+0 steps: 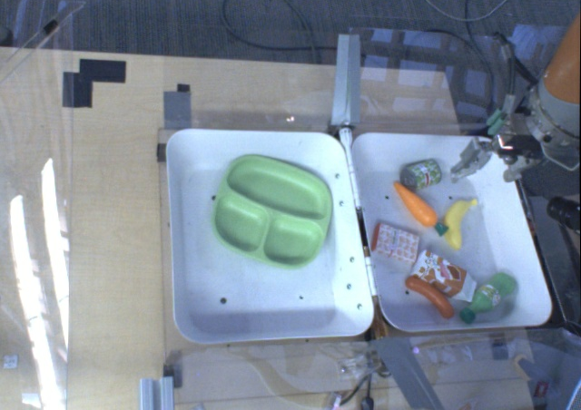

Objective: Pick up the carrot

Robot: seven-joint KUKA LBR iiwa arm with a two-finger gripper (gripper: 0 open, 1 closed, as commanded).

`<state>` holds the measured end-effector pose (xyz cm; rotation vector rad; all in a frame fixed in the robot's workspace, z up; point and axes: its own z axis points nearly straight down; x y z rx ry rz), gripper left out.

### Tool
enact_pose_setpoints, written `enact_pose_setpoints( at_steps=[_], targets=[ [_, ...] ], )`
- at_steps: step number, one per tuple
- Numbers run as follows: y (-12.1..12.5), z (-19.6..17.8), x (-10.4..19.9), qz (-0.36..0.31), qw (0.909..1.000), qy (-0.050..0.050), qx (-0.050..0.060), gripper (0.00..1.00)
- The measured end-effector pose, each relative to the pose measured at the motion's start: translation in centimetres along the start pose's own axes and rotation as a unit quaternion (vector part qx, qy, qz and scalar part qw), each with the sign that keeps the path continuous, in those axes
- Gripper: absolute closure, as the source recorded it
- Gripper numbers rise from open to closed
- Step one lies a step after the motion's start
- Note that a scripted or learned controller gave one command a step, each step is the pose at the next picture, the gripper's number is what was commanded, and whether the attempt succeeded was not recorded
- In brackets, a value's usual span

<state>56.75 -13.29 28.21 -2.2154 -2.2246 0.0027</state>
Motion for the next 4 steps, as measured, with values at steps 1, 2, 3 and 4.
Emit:
enact_pose_setpoints(
  at_steps=[1,2,3,4],
  targets=[
    [0.6,16.9,1.4,-0.084,0.9964,0.000,-0.002,0.00],
    [4.4,19.6,1.8,0.004,1.0000,0.000,-0.004,0.00],
    [4.6,18.6,1.9,0.003,1.0000,0.000,-0.006,1.00],
    [7.3,9.9,-4.7,-0.118,0.9931,-0.001,-0.003,1.00]
  ],
)
